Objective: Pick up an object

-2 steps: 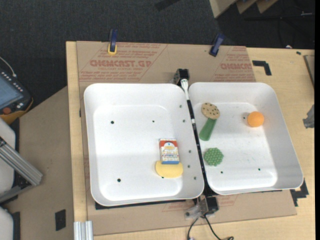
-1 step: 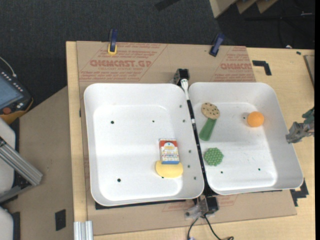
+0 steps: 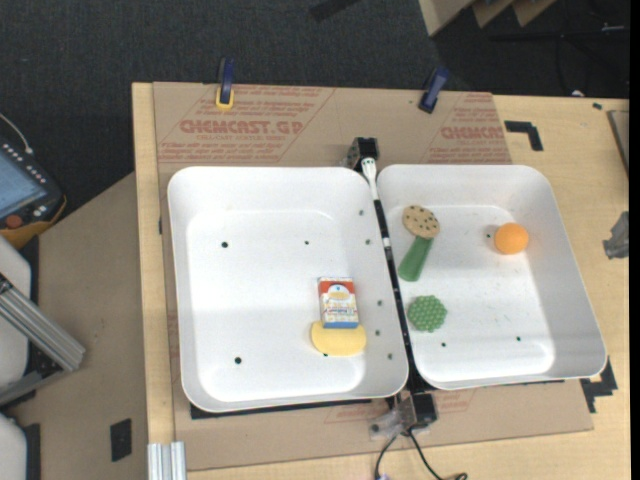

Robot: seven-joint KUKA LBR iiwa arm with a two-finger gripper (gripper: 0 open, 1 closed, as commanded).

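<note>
The left bin [image 3: 200,268] holds a small red, white and blue carton [image 3: 338,302] lying flat near its front right. A yellow round piece [image 3: 338,340] touches the carton's near end. In the right bin [image 3: 560,298] a tan dotted disc [image 3: 421,220] lies at the back left. A green stick [image 3: 414,257] runs from the disc toward the front. A green bumpy round thing [image 3: 428,313] sits in front of the stick. An orange ball [image 3: 511,239] rests alone toward the back right.
Both bins sit on a cardboard sheet [image 3: 300,118] held by two blue clamps [image 3: 226,73] [image 3: 433,90] at its far edge. A black divider [image 3: 385,258] runs between the bins. A screen device [image 3: 15,183] and a metal rail [image 3: 40,323] lie at the left.
</note>
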